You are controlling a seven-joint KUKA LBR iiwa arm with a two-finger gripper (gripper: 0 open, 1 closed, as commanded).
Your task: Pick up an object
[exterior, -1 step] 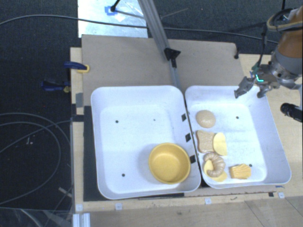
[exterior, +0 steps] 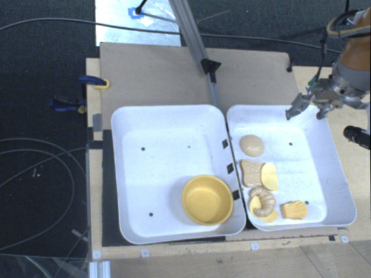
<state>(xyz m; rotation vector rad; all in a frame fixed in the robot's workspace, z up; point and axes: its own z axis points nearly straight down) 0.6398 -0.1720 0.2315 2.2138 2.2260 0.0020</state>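
Up at the right bin's [exterior: 333, 155] far right corner, the claw [exterior: 307, 108] hangs with its two dark fingers spread apart, nothing between them and nothing touched (it is plainly released). The grey arm [exterior: 353, 68] with its orange band enters from the right edge.

Going left to right: the left bin [exterior: 133, 155] holds a yellow bowl [exterior: 207, 199], upright, near its front right corner. In the right bin, toward its left side, lie a round pale bun [exterior: 252, 145], below it a tan bread slice [exterior: 251, 172] touching a yellow chip-like piece [exterior: 269, 176], then a curled croissant [exterior: 264, 201] and a ridged yellow wedge [exterior: 294, 210] just beside it.

Both bins sit on a brown board on the table [exterior: 151, 74]; dark carpet with cables [exterior: 35, 172] lies to the left, and a metal pole [exterior: 188, 25] slants down from the top.
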